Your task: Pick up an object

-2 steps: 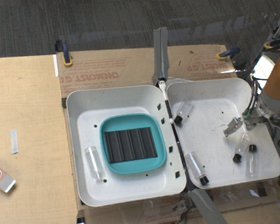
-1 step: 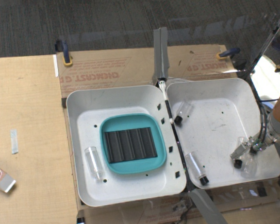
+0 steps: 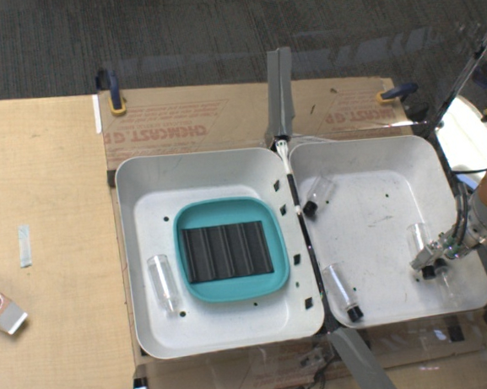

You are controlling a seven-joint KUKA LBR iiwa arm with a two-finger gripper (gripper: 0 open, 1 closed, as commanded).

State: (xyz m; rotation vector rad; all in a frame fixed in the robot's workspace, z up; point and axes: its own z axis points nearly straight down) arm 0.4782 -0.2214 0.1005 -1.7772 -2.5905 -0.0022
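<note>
While the gripper [image 3: 431, 259] hangs at the right bin's [image 3: 367, 157] right edge beside a tube [image 3: 417, 238], I cannot tell its grasp.

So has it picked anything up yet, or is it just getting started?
Nothing looks lifted yet. The gripper is low in the right bin, beside a clear tube near the right wall. I cannot tell whether it grips that. Two more clear tubes lie there. Grasping and lifting remain.

Two white bins [image 3: 137, 241], one teal tray [image 3: 230, 250], and four clear tubes [image 3: 161, 283] are in view.
</note>
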